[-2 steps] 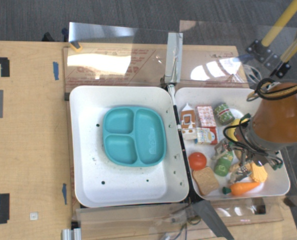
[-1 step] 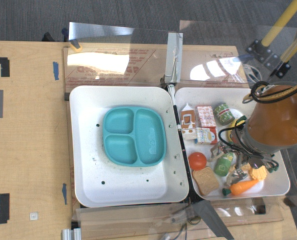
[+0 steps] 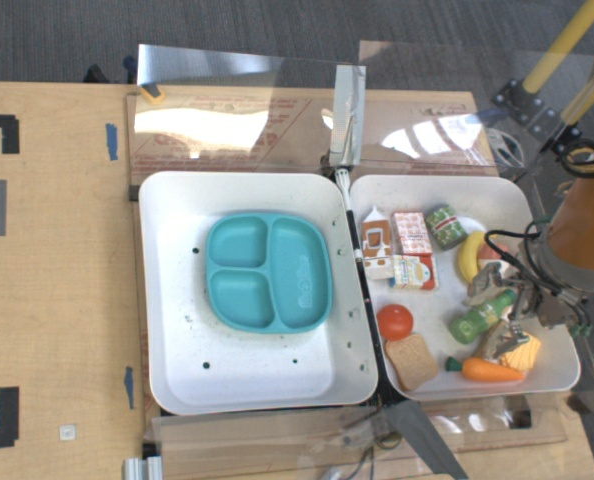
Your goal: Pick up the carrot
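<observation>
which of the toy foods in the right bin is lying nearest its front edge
The carrot, orange and lying flat at the bin's front right; the bread slice sits slightly farther back.

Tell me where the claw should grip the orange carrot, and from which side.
Grip the orange carrot across its thick middle, coming straight down. It lies flat near the front wall of the right white bin, long axis left-right, with a yellow wedge close behind, so side approaches look crowded.

Robot lab: bench [image 3: 47,268], twin white bins [image 3: 167,368].
</observation>
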You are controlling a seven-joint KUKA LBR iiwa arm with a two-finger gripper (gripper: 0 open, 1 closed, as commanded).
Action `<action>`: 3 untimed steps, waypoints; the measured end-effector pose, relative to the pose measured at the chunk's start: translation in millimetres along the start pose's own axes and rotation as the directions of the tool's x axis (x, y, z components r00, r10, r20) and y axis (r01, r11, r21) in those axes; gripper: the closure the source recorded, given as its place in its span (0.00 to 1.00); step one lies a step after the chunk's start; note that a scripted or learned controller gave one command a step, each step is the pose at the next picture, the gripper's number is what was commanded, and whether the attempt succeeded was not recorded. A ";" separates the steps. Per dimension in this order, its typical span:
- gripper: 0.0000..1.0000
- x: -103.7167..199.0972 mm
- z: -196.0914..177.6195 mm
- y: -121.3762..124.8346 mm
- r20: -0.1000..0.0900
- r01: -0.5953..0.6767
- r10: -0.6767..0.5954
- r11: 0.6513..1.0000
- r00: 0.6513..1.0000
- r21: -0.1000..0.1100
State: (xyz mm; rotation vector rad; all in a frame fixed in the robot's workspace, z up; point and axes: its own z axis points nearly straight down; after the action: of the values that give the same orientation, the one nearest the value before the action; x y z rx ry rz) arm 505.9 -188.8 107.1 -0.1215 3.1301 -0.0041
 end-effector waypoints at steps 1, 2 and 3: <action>0.00 3.6 14.6 30.0 0.019 0.106 -0.107 0.994 0.994 0.009; 0.00 -1.4 14.2 59.1 0.018 0.493 -0.493 0.870 0.870 0.015; 0.00 -1.0 12.4 82.4 0.011 0.577 -0.578 0.816 0.816 0.029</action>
State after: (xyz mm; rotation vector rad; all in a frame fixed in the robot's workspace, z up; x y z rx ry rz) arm 500.6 -106.6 94.4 -1.0579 2.9281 -0.0443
